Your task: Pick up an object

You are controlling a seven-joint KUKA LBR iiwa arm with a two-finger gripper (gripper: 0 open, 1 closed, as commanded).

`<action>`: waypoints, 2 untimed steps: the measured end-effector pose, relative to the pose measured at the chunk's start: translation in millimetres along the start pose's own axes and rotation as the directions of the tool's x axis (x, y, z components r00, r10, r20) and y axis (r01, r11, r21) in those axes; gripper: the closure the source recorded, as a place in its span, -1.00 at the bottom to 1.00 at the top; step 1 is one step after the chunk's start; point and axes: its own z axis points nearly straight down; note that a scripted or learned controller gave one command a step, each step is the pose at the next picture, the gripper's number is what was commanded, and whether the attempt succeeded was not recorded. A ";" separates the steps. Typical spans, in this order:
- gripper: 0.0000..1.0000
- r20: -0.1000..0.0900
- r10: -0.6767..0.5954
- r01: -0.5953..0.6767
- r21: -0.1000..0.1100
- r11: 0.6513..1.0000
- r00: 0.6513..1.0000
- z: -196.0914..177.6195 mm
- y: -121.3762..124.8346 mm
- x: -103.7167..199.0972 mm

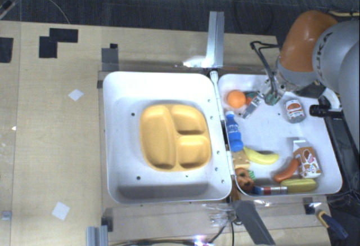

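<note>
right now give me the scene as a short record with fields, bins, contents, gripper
left bin: holds a yellow divided tray, roughly centred
right bin: holds the small items
orange: back left of right bin
blue bottle: along the left wall
banana: front middle
can: back right
carton: front right
gripper: low in the right bin, just right of the orange, nothing seen between its fingers
arm: reaches in over the back right corner
</note>
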 end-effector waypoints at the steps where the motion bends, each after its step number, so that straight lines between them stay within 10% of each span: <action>1: -1.00 0.010 -0.054 0.054 -0.006 0.999 0.998 -0.1 -0.4 17.7; 2: -1.00 0.005 0.094 -0.094 0.003 0.996 0.996 -0.1 21.0 18.5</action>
